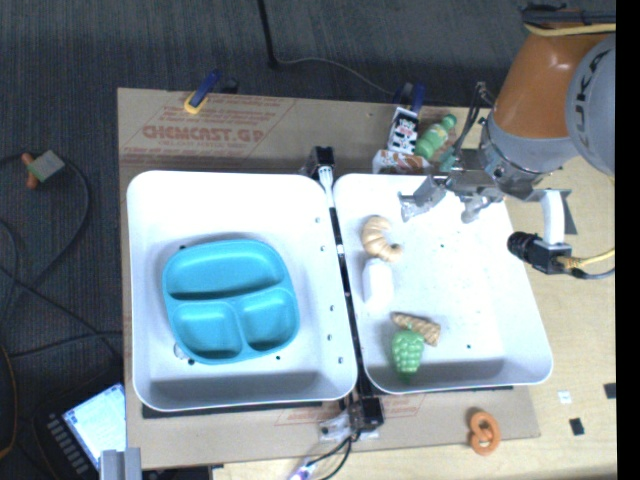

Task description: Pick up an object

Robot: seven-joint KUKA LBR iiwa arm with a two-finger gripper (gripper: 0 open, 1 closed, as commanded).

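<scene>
My gripper (441, 201) hangs over the back of the right bin (500, 308), fingers spread open with nothing between them. In that bin lie a tan croissant-like toy (378, 236), a white block (377, 281) just in front of it, a brown striped piece (417, 328) and a green grape bunch (406, 353) near the front wall. The croissant toy sits a short way to the left of and below the gripper.
The left bin (150, 228) holds a blue divided plate (231, 299). Behind the right bin stand a small box and a green toy (432, 140). An orange ring (484, 431) lies on the bench in front. A black cable fitting (535, 249) hangs off the arm at right.
</scene>
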